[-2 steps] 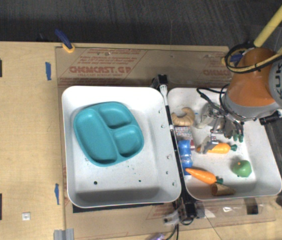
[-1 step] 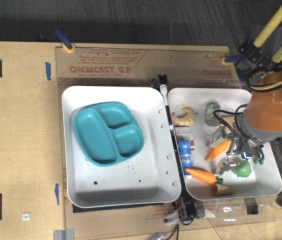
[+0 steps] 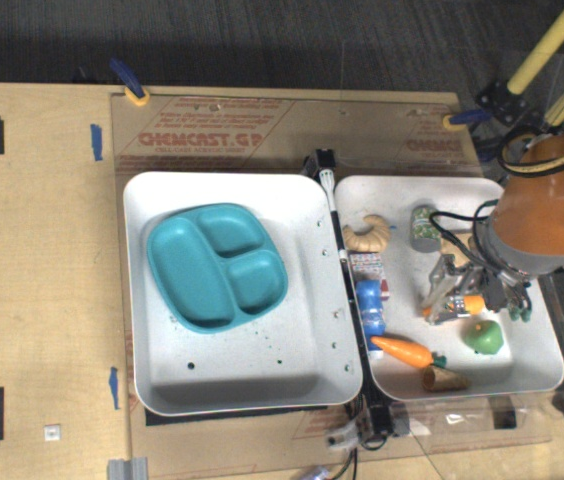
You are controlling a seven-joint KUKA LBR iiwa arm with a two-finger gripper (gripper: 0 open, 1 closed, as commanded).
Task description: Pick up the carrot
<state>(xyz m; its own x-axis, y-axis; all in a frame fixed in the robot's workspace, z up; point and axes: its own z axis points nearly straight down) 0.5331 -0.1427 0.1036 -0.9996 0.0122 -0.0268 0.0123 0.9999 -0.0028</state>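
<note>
Orange and long, the carrot [image 3: 402, 350] lies near the front of the right bin [image 3: 542, 368], close to the bin's left wall. Its green end points to the right. A small brown thing [image 3: 445, 378] lies just beside it, a bit closer to the front edge.

A green ball-shaped thing [image 3: 484, 337] sits to the right of the carrot, apart from it. A blue bottle with a red and white label [image 3: 368, 290] lies along the left wall of the same bin, just behind the carrot. A tan, curly thing [image 3: 366, 234] sits at the back of the bin. A grey-green round thing [image 3: 422, 225] sits next to it on the right.

The gripper [image 3: 454, 296] hangs over the middle of the right bin, behind the green ball and apart from the carrot. Its metal parts and black wires are all jumbled together, so I cannot tell how the claw is set. The arm's orange band [image 3: 552, 203] is above it on the right.

The left bin [image 3: 162, 368] has a blue-green plate with three parts [image 3: 217, 264] in it. Both bins sit on a brown cardboard sheet [image 3: 202, 128] on the wooden bench [image 3: 32, 268].
</note>
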